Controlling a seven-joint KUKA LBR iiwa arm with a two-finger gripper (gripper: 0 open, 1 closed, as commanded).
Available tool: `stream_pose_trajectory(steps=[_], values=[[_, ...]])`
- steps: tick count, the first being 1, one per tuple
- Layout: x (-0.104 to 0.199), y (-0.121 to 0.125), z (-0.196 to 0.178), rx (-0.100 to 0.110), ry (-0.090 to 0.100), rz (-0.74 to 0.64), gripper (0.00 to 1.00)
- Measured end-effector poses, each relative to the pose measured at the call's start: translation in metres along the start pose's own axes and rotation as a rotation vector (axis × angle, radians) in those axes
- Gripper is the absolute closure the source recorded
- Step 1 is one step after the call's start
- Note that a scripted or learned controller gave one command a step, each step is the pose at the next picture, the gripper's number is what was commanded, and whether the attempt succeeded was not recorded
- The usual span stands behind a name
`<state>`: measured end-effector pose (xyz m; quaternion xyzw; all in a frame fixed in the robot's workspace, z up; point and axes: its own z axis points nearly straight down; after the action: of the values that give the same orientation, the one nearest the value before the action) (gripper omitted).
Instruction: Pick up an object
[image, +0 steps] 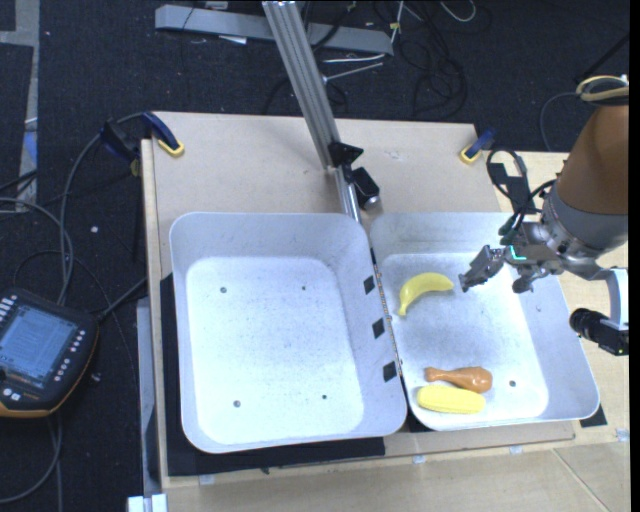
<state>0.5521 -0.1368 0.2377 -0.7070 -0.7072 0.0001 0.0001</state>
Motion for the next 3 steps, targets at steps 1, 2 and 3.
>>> stream_pose_trajectory(steps=[1, 2, 3], values=[[0.000, 0.000, 0.000, 0.000, 0.000, 0.000, 0.00], [0.000, 0.004, 0.044, 0.004, 0.001, 0.000, 0.00], [0.007, 0.003, 0.089, 0.004, 0.001, 0.000, 0.00]])
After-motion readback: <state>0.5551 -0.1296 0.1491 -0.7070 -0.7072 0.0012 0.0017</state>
